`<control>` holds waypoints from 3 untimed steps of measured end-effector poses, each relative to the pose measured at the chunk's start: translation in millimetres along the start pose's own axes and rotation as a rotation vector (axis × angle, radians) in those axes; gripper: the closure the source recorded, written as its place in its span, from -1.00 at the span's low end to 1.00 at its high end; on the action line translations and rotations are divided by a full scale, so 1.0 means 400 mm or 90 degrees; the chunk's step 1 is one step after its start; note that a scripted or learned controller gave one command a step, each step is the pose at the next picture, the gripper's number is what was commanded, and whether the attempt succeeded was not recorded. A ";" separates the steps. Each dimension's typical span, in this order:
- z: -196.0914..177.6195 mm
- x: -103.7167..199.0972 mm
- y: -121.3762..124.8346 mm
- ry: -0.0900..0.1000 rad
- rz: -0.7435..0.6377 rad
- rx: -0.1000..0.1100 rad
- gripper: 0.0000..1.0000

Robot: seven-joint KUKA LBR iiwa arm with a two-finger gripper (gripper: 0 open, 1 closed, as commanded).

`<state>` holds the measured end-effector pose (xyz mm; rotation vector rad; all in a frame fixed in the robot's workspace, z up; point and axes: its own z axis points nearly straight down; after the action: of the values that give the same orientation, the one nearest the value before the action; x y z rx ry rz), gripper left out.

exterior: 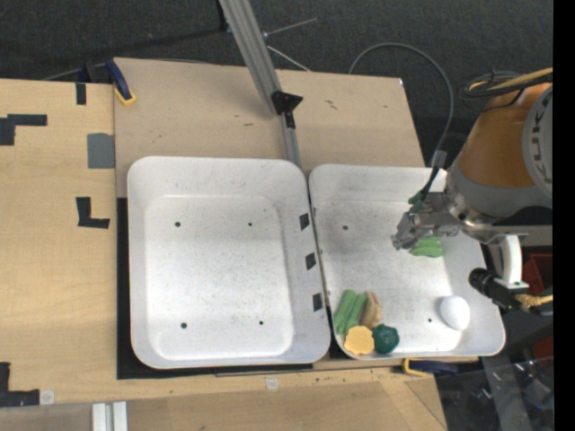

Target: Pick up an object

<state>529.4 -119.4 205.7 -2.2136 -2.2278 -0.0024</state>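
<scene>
My gripper point(411, 233) hangs low in the right bin point(377, 187), touching a light green block point(429, 248), my likeliest pick, but I cannot tell whether I have it. 5 others lie along the near rim: a white ball point(454, 312) and 4 clustered pieces point(364, 321).

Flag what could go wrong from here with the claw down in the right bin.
1. The claw sits over one end of the light green piece, so an off-centre grasp may let it slip or pivot out.
2. That piece lies apart from the cluster at the right bin's front edge; a miss here could leave nothing nearby to catch.
3. The white egg-shaped object looks smooth and round, a poor fallback target.
</scene>
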 end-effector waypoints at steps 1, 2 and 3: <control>-0.021 0.123 0.054 0.000 0.000 0.000 1.00; -0.041 0.249 0.103 0.000 -0.001 0.000 1.00; -0.030 0.362 0.115 0.000 0.000 0.002 1.00</control>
<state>574.3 25.7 218.1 -2.2131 -2.2264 0.0014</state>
